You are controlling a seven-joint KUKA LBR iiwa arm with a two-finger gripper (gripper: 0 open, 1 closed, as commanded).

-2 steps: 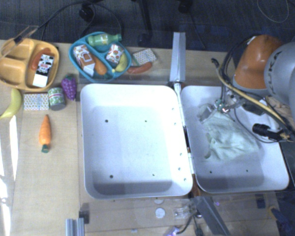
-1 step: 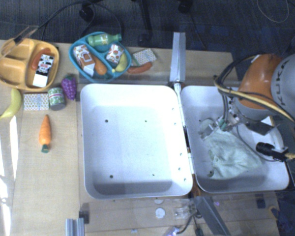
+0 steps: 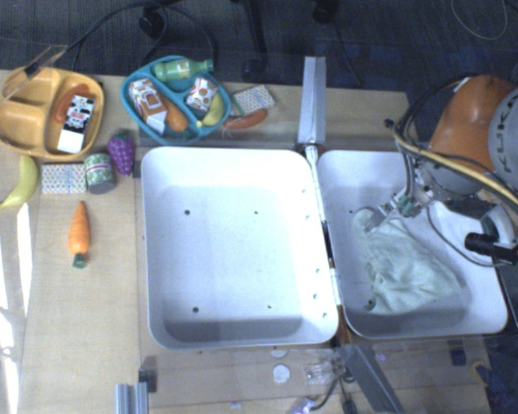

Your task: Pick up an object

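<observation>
A crumpled pale grey-green cloth (image 3: 406, 266) lies in the right white bin (image 3: 354, 179), spread from its middle toward the front. My gripper (image 3: 395, 210) hangs low over the cloth's far left corner, at or just above the fabric. The grey arm with its orange band (image 3: 466, 115) reaches in from the right behind it. Cables loop around the wrist and partly hide the gripper's tip.
The left white bin (image 3: 229, 244) lies beside it across a metal divider (image 3: 324, 231). On the bench at left are a toy carrot (image 3: 79, 231), a banana (image 3: 19, 184), grapes (image 3: 121, 152), a small can (image 3: 97, 172), a yellow tray (image 3: 47, 110) and a blue tray (image 3: 177, 97) of toy food.
</observation>
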